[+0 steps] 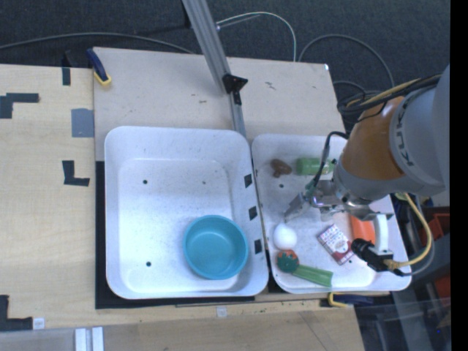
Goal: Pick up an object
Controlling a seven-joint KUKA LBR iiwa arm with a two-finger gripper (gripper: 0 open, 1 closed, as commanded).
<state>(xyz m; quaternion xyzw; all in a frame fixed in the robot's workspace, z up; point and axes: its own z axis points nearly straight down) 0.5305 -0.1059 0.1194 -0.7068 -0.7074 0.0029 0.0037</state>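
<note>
A blue bowl [215,246] sits in the left bin [124,152]. In the right bin [274,189] lie a brown lump [281,167], a white ball [285,235] and a green stick [313,275]. The end effector [301,205] hovers above the ball, and how far open it is cannot be told.

I see the claw [298,205] low in the right shallow white bin [380,282], w/ a white ball [285,235] just below it. Small brown lump [281,167] near the bin's top. Round blue plastic bowl [215,246] sits in the left white bin [124,218] on the desk [161,86].
</note>
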